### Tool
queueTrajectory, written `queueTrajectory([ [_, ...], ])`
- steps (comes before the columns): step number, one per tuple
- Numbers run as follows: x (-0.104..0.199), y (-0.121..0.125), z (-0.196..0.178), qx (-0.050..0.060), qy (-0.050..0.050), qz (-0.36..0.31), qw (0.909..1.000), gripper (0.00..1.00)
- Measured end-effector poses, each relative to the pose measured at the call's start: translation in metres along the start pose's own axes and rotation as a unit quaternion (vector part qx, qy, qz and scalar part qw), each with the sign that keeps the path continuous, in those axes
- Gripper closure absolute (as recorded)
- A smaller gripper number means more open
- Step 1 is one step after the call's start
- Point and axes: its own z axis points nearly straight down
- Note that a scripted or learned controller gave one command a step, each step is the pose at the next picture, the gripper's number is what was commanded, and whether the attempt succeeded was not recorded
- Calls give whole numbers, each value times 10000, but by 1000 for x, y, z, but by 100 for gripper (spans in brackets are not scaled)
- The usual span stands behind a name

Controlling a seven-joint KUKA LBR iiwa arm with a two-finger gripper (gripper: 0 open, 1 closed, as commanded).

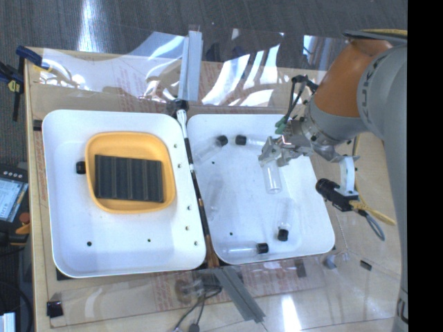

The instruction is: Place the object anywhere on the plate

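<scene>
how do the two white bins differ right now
The left bin holds a yellow plate with a dark ribbed insert; the right bin holds several clear vials with black caps, such as the one near its front edge. The gripper hangs over the right bin, above an upright clear vial, while nothing reaches over the left bin. Both are shallow, white, round-cornered and sit side by side.

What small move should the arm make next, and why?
Probably lower the gripper onto the clear vial lying just below it in the right bin. The vial is in the bin, not between the fingers, and the yellow plate sits in the left bin, so a grasp must come before any carry leftward.
</scene>
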Motion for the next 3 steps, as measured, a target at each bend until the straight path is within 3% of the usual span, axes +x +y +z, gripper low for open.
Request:
queueTrajectory([
  [1, 0, 0, 0, 0, 0, 0, 10000, 0],
  [2, 27, -18, 7, 17, -1, -1655, 9862, 0],
  [3, 86, -25, -13, 8, -4, -3212, 9470, 0],
])
